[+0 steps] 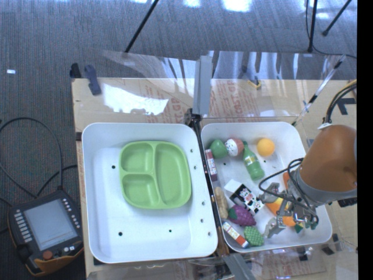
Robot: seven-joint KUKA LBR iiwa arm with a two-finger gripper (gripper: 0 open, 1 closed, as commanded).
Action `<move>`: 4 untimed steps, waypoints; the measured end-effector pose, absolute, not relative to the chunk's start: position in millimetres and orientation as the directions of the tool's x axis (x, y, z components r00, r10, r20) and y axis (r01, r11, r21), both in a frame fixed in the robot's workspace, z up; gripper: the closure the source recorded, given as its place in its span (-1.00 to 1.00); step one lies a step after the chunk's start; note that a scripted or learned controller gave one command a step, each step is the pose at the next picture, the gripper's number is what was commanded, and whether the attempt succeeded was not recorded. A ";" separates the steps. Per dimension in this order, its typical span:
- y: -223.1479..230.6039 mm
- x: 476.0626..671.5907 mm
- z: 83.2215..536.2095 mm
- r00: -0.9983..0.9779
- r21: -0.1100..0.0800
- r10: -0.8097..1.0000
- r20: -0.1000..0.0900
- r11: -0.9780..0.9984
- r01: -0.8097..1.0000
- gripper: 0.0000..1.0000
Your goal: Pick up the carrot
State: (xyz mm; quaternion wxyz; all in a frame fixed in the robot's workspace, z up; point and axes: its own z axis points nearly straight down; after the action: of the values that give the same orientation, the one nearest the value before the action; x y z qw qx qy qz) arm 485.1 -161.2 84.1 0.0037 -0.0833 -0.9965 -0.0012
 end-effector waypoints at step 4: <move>-87.8 479.1 282.0 -0.994 0.002 0.112 -0.010 0.994 0.112 1.00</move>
State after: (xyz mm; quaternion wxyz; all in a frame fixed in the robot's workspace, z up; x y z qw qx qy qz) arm 479.1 -87.8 282.0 -0.0051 -0.0560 -0.9984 -0.0007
